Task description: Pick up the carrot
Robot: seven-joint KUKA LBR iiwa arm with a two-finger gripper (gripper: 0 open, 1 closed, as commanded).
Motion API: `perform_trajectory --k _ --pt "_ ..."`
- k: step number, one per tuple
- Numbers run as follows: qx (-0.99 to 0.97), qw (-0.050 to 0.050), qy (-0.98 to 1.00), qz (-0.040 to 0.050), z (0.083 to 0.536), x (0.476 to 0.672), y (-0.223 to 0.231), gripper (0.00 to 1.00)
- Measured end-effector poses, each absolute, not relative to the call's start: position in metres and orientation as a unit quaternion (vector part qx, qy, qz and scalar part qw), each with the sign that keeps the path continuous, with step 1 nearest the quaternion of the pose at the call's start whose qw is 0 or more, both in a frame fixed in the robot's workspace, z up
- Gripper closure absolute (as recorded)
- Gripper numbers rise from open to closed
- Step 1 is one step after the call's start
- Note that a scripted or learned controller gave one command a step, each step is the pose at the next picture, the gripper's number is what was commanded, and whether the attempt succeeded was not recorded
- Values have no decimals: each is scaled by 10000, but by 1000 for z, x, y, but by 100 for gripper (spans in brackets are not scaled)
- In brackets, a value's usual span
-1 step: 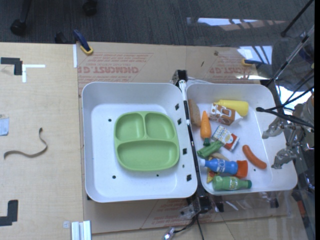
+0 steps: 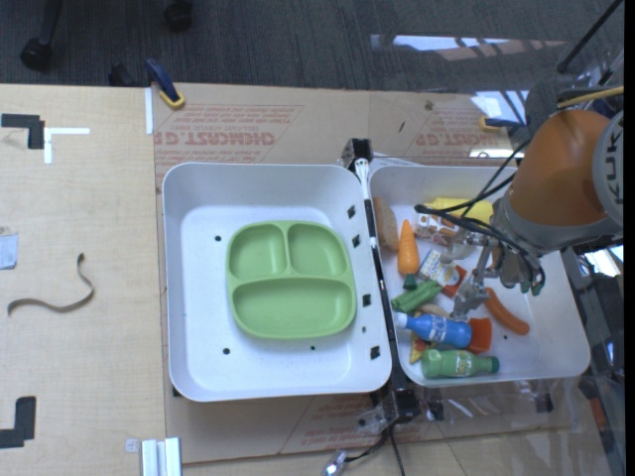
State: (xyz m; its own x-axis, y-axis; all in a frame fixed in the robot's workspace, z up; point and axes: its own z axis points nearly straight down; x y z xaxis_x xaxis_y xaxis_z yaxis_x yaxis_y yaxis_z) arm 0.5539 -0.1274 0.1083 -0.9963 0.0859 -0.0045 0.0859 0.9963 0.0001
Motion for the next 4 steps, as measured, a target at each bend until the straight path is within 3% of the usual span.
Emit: perform_trajectory --k 1,2,3,4 --pt "1239 29 9923 -4 194 648 -70 0" --pt "1253 16 9921 -3 192 606 -24 0" --pt "1558 8 9878 -4 192 586 -18 0" --pt "1560 7 9878 -5 192 586 -18 0"
